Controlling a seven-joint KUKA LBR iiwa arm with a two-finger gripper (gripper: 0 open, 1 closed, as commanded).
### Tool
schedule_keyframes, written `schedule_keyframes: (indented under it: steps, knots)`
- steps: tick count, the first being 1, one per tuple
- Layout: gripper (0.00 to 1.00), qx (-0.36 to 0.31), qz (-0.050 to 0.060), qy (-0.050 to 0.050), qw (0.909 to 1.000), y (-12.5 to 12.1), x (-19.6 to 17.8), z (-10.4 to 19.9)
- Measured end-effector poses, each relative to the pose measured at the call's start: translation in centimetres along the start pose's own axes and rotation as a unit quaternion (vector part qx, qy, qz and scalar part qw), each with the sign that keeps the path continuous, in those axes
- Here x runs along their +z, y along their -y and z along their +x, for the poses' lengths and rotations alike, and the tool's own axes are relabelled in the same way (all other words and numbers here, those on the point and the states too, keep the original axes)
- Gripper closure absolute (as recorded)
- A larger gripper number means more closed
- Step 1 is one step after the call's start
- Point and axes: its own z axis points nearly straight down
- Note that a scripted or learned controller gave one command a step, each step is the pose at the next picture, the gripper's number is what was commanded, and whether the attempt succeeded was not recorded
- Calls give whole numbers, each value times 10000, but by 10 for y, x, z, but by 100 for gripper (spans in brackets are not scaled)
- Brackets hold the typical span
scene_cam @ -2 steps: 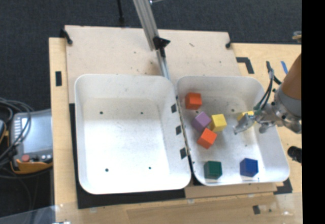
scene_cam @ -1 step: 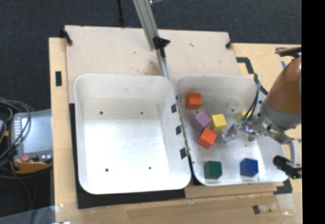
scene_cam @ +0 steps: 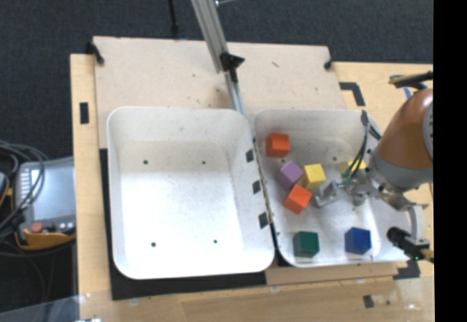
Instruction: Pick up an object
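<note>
Camera view: hand (scene_cam: 326,194) just right of orange cube (scene_cam: 298,198).

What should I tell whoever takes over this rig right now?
Gripper: low in the right bin, beside the orange cube; nothing visibly held, finger state unclear.
Things: all six cubes lie in the right bin: a second orange cube at the back, purple cube, yellow cube, green cube and blue cube at the front.
Done: nothing lifted yet.
Left: grasp a cube, likely the orange one nearest the gripper, and raise it.
</note>
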Motion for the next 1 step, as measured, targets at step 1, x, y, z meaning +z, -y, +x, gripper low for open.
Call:
schedule_keyframes:
  steps: [1]
  knots:
    - [100, 34, -23, -1, 10000, -1, -12, -1]
